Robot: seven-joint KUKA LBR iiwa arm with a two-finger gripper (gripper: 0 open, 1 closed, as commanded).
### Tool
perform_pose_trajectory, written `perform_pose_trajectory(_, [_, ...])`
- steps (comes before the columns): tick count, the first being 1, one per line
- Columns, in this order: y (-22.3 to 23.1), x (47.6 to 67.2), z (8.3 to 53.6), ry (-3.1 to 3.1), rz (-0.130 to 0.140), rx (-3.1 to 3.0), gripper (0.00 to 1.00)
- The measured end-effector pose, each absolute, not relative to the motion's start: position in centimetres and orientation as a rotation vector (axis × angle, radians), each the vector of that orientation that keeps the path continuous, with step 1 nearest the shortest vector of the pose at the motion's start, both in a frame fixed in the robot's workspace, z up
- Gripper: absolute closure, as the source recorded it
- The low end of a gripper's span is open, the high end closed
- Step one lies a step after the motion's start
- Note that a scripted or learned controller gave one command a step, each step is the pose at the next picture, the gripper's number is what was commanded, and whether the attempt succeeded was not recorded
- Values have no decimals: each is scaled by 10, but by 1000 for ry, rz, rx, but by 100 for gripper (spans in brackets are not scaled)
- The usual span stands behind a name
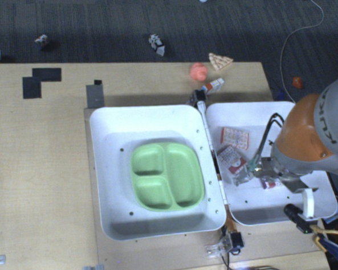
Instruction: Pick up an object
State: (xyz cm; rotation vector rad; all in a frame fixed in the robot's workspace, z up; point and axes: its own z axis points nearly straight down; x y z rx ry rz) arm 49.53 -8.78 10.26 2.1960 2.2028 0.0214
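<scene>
Progress: I judge the pick not yet done; nothing is lifted clear of the right bin [327, 204], and the grasp and the lift are both left to do.
Arm: I have the arm [309, 137] reaching in over the right bin, its wrist low above the clutter there.
Gripper: the gripper [261, 171] sits down among the packets; I cannot tell from up here how it stands or whether it has hold of anything.
Task's thing: the likely candidates are the small packets [234, 150] in the right bin, lying close together just beside the gripper's tip.
Count, bins: two white bins side by side, the left bin [109, 129] and the right.
Count, left bin: one green divided tray [166, 174], with three compartments.
Count, right bin: I make out about three or four flat packets, red-and-white printed; the arm hides part of the heap, so I cannot be sure.
Count, surface: beyond the bins, one pink ball [198, 71], one wedge-shaped piece [220, 60] and one small tube [214, 85].
</scene>
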Motion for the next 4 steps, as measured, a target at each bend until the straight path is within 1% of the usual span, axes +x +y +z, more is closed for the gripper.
perform_pose_trajectory(1, [-88, 497, 113, 2202, 25, 2190, 100])
perform_pose_trajectory(2, [-59, 561, 185, 2226, 5, 2213, 100])
perform_pose_trajectory(3, [-59, 561, 185, 2226, 3, 2214, 0])
perform_pose_trajectory(4, [-107, 566, 97, 2219, 11, 2211, 0])
